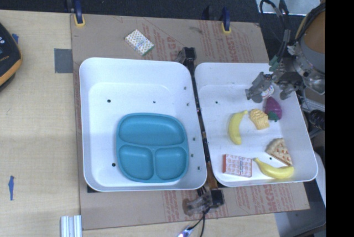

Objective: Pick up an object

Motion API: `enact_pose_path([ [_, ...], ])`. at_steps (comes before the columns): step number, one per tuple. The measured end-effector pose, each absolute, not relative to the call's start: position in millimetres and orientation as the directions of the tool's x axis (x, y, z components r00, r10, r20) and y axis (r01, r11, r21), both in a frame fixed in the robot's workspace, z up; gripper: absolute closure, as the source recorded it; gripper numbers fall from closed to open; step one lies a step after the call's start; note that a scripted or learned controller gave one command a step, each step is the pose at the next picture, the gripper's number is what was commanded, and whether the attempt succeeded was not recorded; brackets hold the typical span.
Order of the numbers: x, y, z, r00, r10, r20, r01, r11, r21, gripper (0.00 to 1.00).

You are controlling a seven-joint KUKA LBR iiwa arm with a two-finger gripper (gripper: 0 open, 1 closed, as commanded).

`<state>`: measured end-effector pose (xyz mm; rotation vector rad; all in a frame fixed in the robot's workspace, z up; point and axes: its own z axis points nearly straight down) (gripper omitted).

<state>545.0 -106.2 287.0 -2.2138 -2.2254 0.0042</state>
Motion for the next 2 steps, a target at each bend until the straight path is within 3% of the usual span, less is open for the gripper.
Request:
enact_pose_path([
  [1, 553.1, -94, 105, -0.005, 1.000, 0.000, 1.000, 0.005, -0.007, 0.00],
  [2, 554.0, -95, 116, -0.008, 1.000, -0.002, 1.000, 0.008, -0.006, 1.00],
])
